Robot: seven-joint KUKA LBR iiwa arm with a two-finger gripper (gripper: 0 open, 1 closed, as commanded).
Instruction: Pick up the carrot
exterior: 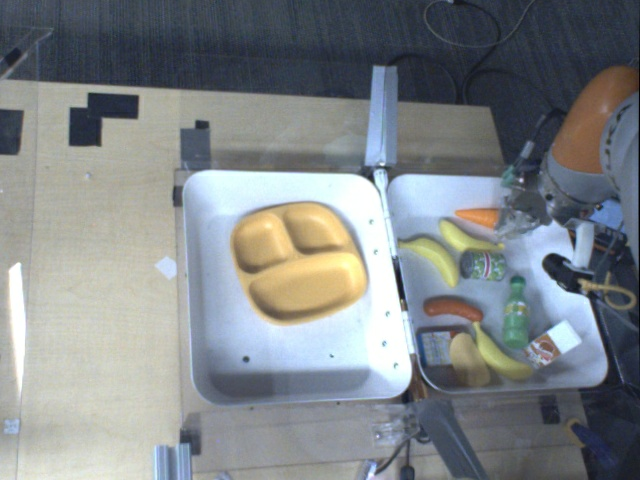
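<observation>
Though crowded — carrot (477,216) beside banana (464,236)

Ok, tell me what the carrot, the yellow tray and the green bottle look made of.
Carrot: probably moulded plastic toy; uniform orange, smooth matte skin.
Yellow tray: likely plastic; one even colour, rounded moulded compartments, soft sheen.
Green bottle: seems translucent plastic; glossy highlight, though too small to be sure.

Yellow divided plate (298,262) in left bin (200,298); right bin (590,368) holds bananas (430,255), can (483,265), green bottle (515,313), sausage (452,309)
</observation>
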